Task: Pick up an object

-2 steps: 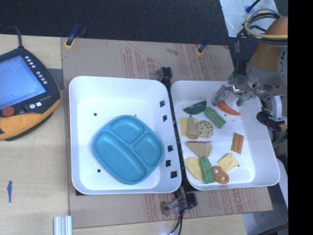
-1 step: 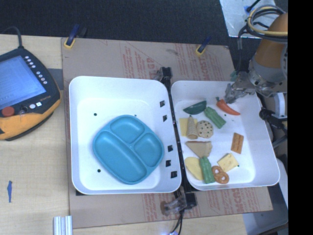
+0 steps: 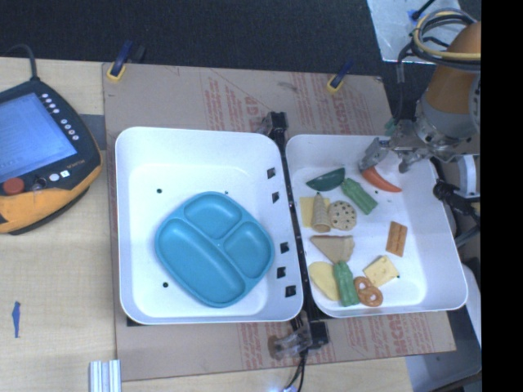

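Arm [image 3: 453, 72] cut off at right edge; jaws' state unclear; teach pendant [image 3: 41, 158] cropped at left.

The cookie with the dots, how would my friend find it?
Look in the right bin, the one full of toy food. Near its middle-left lies the round tan cookie, beside a green stick. It is the only round piece speckled with dark dots.

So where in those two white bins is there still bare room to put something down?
Left bin: a bare strip along the far wall and left side, around the blue divided plate. Right bin: bare floor along its right wall, beyond the orange cracker. The food pieces crowd its left half, and the gripper hangs over the far end.
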Available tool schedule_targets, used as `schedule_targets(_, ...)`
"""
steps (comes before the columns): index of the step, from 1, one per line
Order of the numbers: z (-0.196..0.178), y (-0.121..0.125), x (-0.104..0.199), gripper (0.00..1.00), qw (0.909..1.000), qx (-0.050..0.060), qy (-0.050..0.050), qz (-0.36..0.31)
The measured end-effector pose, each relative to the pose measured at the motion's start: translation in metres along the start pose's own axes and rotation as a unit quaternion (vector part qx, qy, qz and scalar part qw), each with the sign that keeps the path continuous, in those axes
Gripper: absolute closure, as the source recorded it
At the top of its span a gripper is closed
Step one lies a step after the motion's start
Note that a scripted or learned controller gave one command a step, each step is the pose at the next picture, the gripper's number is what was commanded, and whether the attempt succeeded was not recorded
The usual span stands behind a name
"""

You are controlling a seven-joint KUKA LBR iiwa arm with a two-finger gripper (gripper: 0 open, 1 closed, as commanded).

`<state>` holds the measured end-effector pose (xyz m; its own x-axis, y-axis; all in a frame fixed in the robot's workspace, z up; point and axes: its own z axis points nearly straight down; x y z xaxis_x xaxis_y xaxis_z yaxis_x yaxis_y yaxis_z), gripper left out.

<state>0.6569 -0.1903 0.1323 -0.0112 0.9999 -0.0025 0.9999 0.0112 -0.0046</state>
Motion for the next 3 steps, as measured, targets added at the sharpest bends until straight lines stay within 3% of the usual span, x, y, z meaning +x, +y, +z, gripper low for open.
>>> schedule_targets(1,-0.034,0.000,-0.004,0.00,1.0000,-0.003,0.000,0.003)
schedule_targets(3,0.025,-0.001,0.009,0.00,1.0000,0.000,0.001,0.002)
